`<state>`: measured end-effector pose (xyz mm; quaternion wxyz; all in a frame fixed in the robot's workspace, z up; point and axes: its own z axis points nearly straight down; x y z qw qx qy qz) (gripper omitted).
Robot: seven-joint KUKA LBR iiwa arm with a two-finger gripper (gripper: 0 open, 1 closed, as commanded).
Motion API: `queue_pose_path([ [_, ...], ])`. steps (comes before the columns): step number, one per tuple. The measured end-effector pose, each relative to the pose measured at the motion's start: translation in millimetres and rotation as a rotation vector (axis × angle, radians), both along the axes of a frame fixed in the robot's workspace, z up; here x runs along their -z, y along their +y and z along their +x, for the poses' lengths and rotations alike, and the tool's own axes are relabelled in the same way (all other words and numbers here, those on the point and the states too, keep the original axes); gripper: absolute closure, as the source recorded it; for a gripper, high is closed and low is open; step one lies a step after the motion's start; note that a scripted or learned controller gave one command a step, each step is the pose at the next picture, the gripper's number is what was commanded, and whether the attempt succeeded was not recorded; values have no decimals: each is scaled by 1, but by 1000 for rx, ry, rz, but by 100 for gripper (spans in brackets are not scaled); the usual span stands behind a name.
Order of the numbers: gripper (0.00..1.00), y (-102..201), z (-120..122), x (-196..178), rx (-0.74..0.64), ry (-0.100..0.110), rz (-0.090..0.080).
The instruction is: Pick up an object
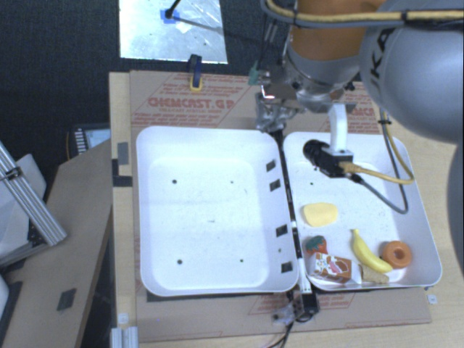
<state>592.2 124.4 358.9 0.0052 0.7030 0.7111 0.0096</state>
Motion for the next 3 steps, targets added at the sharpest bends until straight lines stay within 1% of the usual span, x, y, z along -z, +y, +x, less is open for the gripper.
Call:
queue_pose_path([
  [1, 100, 52, -34, 17, 3, 21, -5],
  [2, 100, 49, -32, 6, 1, 18, -6],
  [3, 100, -47, -29, 73, 20, 25, -9],
])
